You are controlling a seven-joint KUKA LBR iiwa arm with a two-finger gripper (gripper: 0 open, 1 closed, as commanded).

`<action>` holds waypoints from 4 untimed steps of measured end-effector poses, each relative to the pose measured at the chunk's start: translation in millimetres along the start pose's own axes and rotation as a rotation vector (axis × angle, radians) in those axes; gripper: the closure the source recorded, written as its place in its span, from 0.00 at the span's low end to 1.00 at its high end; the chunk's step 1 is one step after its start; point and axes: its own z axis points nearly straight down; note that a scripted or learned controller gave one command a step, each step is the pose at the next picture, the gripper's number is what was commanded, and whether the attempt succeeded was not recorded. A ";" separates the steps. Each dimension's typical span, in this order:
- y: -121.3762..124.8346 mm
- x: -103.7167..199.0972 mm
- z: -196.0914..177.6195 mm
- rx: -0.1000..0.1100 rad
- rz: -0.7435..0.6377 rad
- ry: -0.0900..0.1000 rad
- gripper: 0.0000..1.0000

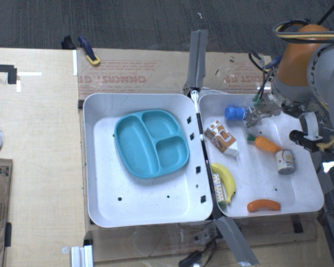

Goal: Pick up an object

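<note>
While the arm [309,65] reaches in from the right, its gripper [255,117] hangs low over the far part of the right bin [306,196], just beside a small blue object [234,113]. Whether the gripper is spread or pressed together cannot be told from this angle, and nothing can be seen pinched in it.

Right bin contents:
- The blue object lies near the far wall, left of the gripper.
- A brown-and-white carton [221,138] lies tilted close to the bin's left wall.
- A banana [225,180] lies below the carton, along the same wall.
- An orange carrot-shaped item [267,144] lies near the bin's middle, just below the gripper.
- A small can [285,161] lies on its side just right of the carrot-shaped item.
- An orange sausage-shaped item [263,206] lies near the front wall.

Left bin [100,204] contents:
- A blue divided plate [151,143] sits near the middle, with three compartments.

Both bins rest side by side on the table [33,121].
</note>
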 end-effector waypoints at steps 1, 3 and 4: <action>0.0 0.3 0.2 0.001 0.000 0.000 0.00; 10.5 60.9 -148.9 -0.017 -0.106 -0.005 1.00; 21.5 103.6 -141.4 -0.014 -0.007 -0.003 1.00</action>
